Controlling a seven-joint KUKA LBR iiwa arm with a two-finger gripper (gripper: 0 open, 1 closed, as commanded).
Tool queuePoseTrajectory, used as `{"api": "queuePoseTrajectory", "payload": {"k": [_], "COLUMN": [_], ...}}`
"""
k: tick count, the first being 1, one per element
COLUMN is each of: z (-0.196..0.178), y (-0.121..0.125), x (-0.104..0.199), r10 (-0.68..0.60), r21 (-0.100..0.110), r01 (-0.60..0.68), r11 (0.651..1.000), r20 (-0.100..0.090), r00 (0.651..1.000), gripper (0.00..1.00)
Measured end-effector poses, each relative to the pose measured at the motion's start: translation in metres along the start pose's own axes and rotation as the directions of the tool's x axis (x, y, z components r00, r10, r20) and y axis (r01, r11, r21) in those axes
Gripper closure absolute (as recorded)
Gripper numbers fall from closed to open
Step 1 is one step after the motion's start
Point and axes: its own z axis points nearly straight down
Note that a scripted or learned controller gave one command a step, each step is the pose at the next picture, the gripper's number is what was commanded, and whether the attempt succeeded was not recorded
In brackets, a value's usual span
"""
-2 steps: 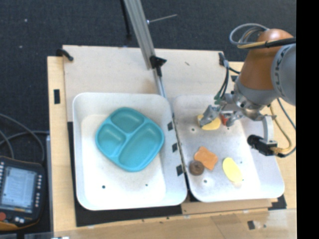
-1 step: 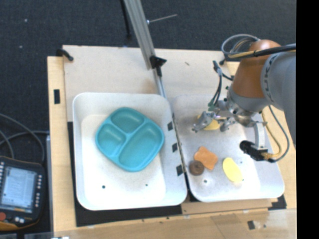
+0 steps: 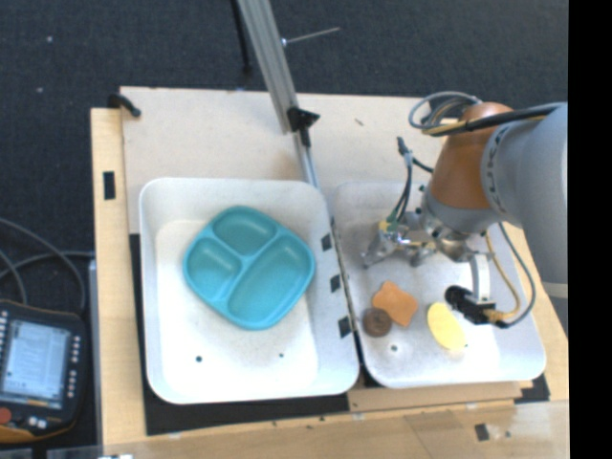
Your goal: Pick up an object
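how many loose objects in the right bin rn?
3: an orange block mid-bin, a brown disc touching its lower left, and a yellow piece to their right. The arm covers the bin's upper right, so more may be hidden.

From my station I see both white bins (image 3: 163, 352) as smooth, faintly glossy plastic, speckled with small dark marks. The teal divided tray (image 3: 251, 266) looks like matt moulded plastic. The surface (image 3: 206, 127) reads as pale, matt wood board. The slanted rail (image 3: 268, 46) is brushed metal. The orange band (image 3: 464, 165) shines glossy; the grey arm shell (image 3: 531, 175) looks satin-smooth.
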Motion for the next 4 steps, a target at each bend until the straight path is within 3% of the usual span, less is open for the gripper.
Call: {"api": "queuePoseTrajectory", "payload": {"k": [1, 2, 4], "z": [-0.014, -0.059, -0.187], "y": [0.002, 0.007, 0.019], "x": [-0.001, -0.004, -0.005], "r10": [0.004, 0.000, -0.005], "r21": [-0.007, -0.010, -0.013], "r01": [-0.004, 0.000, 0.005], "r11": [1.000, 1.000, 1.000], "r20": [-0.001, -0.001, 0.000], "r00": [1.000, 1.000, 1.000], "gripper": [1.00, 1.00, 1.00]}}
